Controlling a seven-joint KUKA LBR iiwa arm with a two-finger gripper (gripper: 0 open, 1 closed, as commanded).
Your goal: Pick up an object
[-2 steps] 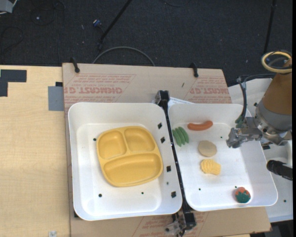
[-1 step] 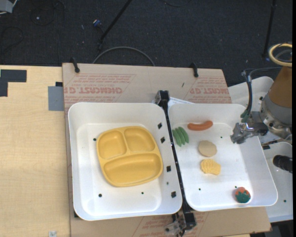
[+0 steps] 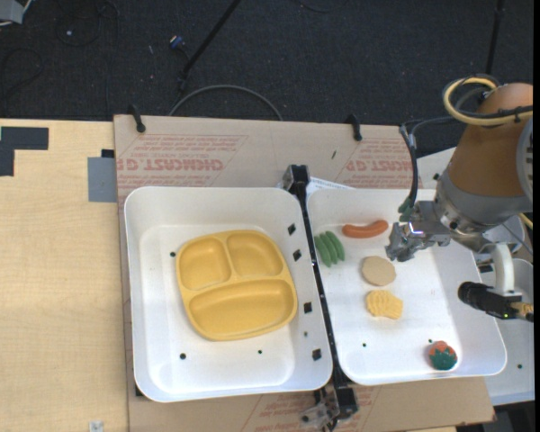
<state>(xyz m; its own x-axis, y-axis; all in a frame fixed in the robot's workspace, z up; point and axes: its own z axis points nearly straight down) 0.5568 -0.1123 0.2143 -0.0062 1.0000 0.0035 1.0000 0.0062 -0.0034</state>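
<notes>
- Two white bins sit side by side on the bench [image 3: 54,268]; the left bin [image 3: 153,349] holds a yellow tray [image 3: 237,283].
- I cannot tell if the fingers [image 3: 401,248] are apart or together; they grip nothing.
- Right bin [image 3: 472,354]: a tan round piece [image 3: 378,271] lies just beside the fingers, a red sausage [image 3: 365,229] near them, a yellow piece [image 3: 384,305] past the tan one.

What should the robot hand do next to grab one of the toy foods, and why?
Probably move a little down and toward the left bin, to sit over the round tan piece. The gripper hovers just beside it in the right bin, with nothing seen in it, and that piece lies apart from the red sausage and the yellow piece.
</notes>
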